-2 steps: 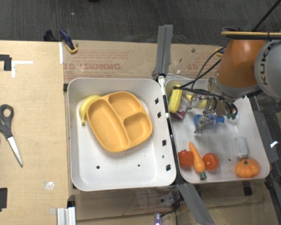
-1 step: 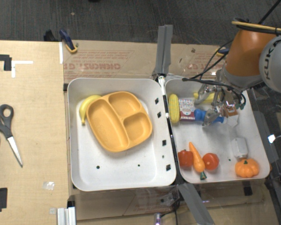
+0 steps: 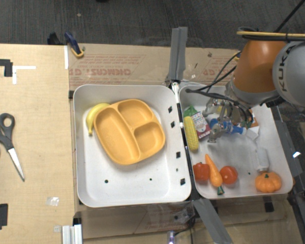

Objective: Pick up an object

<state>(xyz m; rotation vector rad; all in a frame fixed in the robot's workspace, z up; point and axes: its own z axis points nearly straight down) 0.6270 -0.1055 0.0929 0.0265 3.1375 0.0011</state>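
- The gripper (image 3: 224,122) hangs low over the right bin (image 3: 274,156), in its upper middle; I cannot tell its state.
- Just left of it lie a small packet (image 3: 199,124) and a corn cob (image 3: 191,134) along the bin's left wall.
- Near the front edge sit a carrot (image 3: 212,172) between two tomatoes (image 3: 229,175), and a small pumpkin (image 3: 268,182) well to the right.
- The left bin (image 3: 127,187) holds a yellow divided plate (image 3: 128,131) with a banana (image 3: 94,115) touching its left rim.
- Scissors (image 3: 9,142) lie on the counter (image 3: 30,187) at far left.
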